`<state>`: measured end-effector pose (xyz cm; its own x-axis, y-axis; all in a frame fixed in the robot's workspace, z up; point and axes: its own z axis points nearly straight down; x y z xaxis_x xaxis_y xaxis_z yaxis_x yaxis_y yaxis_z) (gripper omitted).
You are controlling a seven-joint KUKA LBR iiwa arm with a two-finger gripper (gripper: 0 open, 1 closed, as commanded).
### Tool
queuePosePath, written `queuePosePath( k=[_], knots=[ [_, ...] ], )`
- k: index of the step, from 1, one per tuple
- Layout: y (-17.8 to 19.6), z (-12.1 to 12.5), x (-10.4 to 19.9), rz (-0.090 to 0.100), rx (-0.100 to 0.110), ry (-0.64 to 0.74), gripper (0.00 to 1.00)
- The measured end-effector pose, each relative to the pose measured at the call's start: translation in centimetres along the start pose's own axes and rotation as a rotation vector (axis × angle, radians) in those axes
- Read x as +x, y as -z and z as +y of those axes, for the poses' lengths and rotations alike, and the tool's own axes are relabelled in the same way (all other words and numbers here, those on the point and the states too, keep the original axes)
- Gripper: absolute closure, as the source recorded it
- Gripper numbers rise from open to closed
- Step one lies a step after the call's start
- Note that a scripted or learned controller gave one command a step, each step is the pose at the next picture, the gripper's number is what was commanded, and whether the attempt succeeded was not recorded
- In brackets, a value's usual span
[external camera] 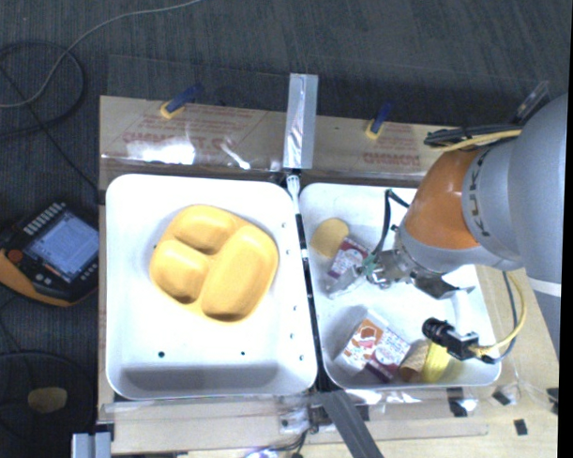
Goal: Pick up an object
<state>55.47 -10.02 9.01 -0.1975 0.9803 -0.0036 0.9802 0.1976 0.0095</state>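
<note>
Two bins touch; jaws crowd the right bin's packets

Small purple-and-white packet lying flat, right bin, beside round yellow object.

L bin held one lumpy cushion, centre. R bin: round item at 10 o'clock, packet just beside it; carton at 6; arm entered from 3.
</note>
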Motion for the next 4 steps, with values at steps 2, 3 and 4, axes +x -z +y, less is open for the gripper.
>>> queuePosePath(
  k=[2,3,4],
  knots=[
    [10.8,9.1,-3.9,-0.003,0.012,-0.318,0.0],
    [1.6,5.5,-2.0,-0.001,0.002,-0.229,0.0],
    [-0.1,4.4,-1.1,-0.004,-0.001,-0.279,0.0]
  ],
)
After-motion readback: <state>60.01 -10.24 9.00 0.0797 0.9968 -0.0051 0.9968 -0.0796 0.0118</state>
